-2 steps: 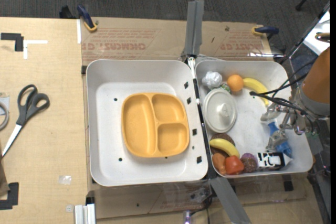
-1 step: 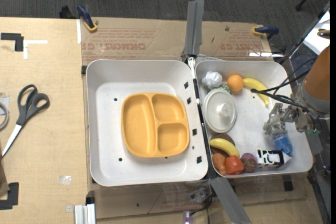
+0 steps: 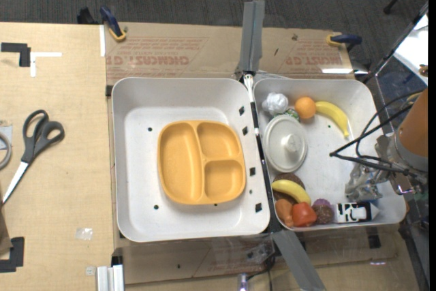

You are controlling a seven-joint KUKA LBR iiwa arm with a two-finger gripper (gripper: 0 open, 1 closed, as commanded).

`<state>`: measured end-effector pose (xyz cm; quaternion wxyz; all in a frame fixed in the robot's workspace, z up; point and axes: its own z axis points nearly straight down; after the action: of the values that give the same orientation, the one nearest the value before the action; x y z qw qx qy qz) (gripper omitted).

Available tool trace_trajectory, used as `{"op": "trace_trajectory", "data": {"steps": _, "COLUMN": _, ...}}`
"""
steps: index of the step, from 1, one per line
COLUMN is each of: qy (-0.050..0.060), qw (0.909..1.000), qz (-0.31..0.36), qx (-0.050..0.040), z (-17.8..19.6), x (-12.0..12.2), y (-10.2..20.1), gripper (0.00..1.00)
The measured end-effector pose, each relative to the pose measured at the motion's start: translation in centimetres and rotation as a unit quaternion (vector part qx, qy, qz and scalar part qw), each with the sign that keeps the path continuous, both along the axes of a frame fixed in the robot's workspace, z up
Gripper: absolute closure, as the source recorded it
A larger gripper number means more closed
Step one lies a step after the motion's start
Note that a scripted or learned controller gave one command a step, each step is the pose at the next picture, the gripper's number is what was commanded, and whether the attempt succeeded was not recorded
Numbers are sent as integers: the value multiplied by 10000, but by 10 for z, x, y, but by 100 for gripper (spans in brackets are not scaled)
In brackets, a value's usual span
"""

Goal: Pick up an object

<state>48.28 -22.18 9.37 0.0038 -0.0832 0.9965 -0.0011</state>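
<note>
Hovering low over the right bin [image 3: 368, 88], near its front right corner, the pincer [image 3: 364, 182]; whether clenched or released, cannot tell. Lying just below it, against the front wall, a small black-and-white box [image 3: 355, 212] with white lettering too small to read. Probably light and stiff, with flat sides good for a pinch across the narrow width. Crowded along the front left of that bin: a banana [image 3: 291, 190], a tomato [image 3: 303, 215], a dark purple fruit [image 3: 323, 210]; soft, round, likely to roll or bruise, best gripped gently across the middle. Further back, a metal lid [image 3: 287, 144] with a knob, slippery and hard. Printed on the cardboard [image 3: 170, 51] at the far edge of the surface, mirrored "CHEMICAL GUYS".
</note>
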Motion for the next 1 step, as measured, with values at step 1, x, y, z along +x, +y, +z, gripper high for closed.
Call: {"op": "trace_trajectory", "data": {"steps": 1, "qy": 22, "qw": 9853, "qz": -1709, "qx": 19, "z": -2, "x": 13, "y": 94, "gripper": 100}}
